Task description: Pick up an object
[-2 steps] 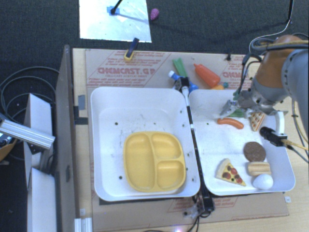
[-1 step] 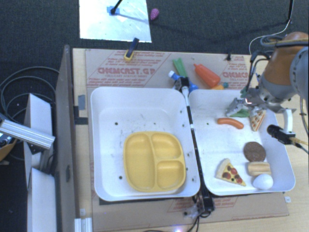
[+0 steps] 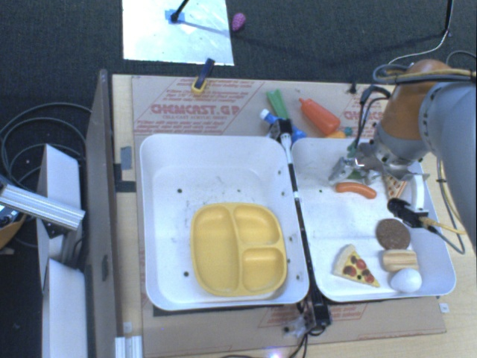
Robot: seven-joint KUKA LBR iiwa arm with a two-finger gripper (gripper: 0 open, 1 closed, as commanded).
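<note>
Yellow tray: a yellow plastic plate with three compartments [image 3: 238,249] lies flat in the left white bin [image 3: 168,200], toward its near right part.
Cardboard: a brown printed cardboard sheet [image 3: 186,107] lies on the table under both bins.
Behind the bins: a green stick-shaped toy [image 3: 276,101], a blue piece [image 3: 270,116] and an orange carrot-shaped toy [image 3: 319,116] lie on the cardboard near the seam between the bins.
Right bin: the right white bin [image 3: 328,230] touches the left one along the middle seam.
Sausage: an orange-red toy sausage [image 3: 356,190] lies at the far side of the right bin, just below my jaws.
My jaws: my jaws [image 3: 352,167] sit low over the far end of the right bin, just beside the sausage; whether they are clenched or released, I cannot tell.
Pizza: a toy pizza slice with red dots [image 3: 355,266] lies near the front of the right bin.
Patty: a round brown toy patty [image 3: 393,233] lies to the right of the pizza, farther back.
Roll: a tan cylinder-shaped piece [image 3: 399,259] lies just in front of the patty.
Egg: a white toy egg [image 3: 406,280] lies by the front right corner, touching the roll.
My arm: grey with an orange band [image 3: 406,107], it reaches in from the right.
</note>
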